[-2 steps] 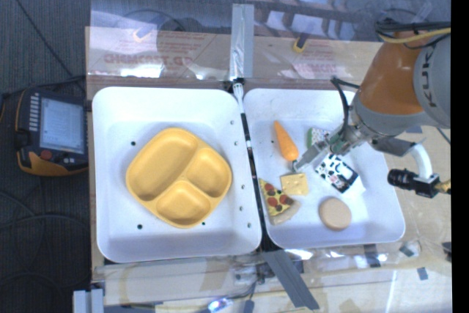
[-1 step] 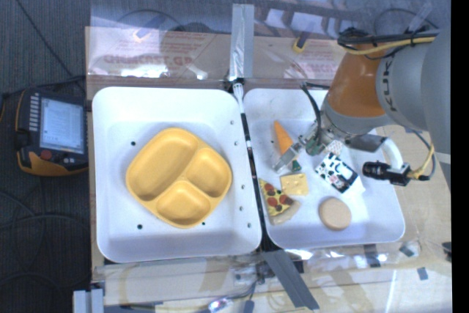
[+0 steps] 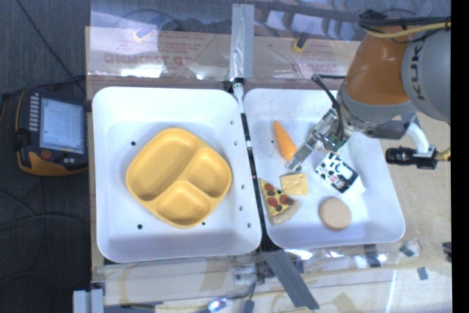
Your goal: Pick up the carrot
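Observation:
The orange carrot [image 3: 283, 137] lies in the upper left part of the right bin [image 3: 381, 231], pointing away from the camera. My gripper [image 3: 296, 157] reaches down-left from the orange-banded wrist, and its tip sits just right of the carrot's lower end, very close to it or touching it. The carrot rests on the bin floor and nothing has lifted it.
The right bin also holds a yellow cheese square [image 3: 294, 183], a pizza slice [image 3: 277, 200], a round tan cookie [image 3: 335, 213] and a black-and-white patterned block [image 3: 335, 172]. In the left bin [image 3: 110, 231] is a yellow divided plate [image 3: 179, 176]. A teach pendant [image 3: 51, 132] lies outside on the left.

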You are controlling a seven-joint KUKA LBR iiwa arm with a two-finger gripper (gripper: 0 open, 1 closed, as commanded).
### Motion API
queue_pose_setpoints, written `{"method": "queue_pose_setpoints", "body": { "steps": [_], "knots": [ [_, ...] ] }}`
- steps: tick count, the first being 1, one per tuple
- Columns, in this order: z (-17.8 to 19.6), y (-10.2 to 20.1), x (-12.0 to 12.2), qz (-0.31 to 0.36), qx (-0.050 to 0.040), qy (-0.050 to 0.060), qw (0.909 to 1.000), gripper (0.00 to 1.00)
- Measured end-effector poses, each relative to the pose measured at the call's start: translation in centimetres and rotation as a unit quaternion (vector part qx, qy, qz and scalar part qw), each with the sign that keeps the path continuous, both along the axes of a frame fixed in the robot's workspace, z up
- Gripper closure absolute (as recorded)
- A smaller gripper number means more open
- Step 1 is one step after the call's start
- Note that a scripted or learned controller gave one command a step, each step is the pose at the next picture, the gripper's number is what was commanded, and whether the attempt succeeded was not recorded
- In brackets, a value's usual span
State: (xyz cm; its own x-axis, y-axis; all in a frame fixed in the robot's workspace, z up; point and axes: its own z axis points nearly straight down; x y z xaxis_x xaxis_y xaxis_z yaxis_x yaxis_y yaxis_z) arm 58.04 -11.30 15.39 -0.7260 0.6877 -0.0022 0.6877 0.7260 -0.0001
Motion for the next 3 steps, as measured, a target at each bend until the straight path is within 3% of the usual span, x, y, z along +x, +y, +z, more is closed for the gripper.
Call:
{"method": "queue_pose_setpoints", "body": {
  "steps": [1, 2, 3],
  "knots": [
    [-6.4, -0.2, 2.3, 0.152, -0.0005, -0.004, 0.9884, 0.0],
    [-6.3, 1.1, 8.0, 0.104, -0.0002, 0.005, 0.9945, 0.0],
    [-6.3, -1.6, 8.0, 0.042, 0.0048, 0.002, 0.9991, 0.0]
  ]
}}
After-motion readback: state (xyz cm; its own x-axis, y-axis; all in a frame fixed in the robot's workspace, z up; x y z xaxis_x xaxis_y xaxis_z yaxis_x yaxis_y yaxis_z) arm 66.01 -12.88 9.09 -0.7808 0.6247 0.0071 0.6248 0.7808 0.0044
